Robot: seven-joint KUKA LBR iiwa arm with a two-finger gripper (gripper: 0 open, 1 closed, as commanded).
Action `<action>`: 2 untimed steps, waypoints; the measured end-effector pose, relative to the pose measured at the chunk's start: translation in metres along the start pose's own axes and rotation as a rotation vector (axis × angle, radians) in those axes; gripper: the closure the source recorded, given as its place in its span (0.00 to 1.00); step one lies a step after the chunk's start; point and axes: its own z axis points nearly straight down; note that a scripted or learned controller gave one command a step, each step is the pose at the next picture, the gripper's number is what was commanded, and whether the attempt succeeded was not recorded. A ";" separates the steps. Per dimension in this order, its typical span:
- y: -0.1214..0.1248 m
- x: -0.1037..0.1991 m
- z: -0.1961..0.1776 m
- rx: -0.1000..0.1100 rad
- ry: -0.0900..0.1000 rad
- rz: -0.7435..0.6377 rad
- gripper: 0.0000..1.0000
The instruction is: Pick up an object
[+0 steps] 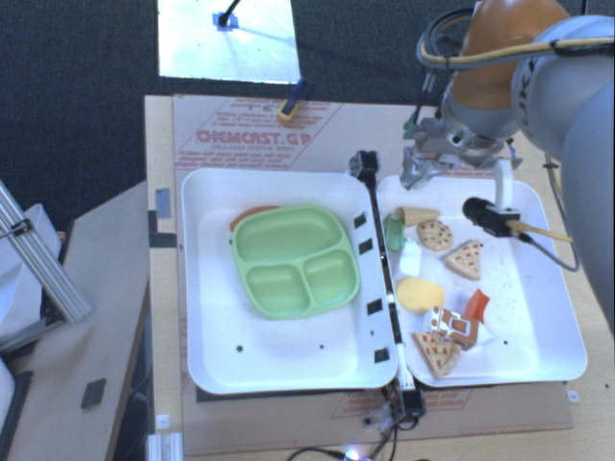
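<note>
Now, gripper: upper right of frame, over far edge of right bin
Gripper state: cannot tell
Left bin: green divided tray, centre

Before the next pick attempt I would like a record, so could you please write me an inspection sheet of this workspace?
surface: bench with a printed cardboard sheet under two white bins.
job's things: right bin holds a cookie, pizza slice, yellow piece and waffle, among others.
clutter: green divided tray in the left bin, over an orange thing.
grippers: gripper hangs above the right bin's far left corner.
cables: a bundle loops beside the orange band.
surroundings: shiny square plate on dark floor; metal frame at left.
</note>
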 end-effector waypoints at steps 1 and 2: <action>0.008 0.015 -0.015 -0.001 -0.001 0.003 1.00; 0.006 0.017 0.004 0.000 -0.002 0.003 1.00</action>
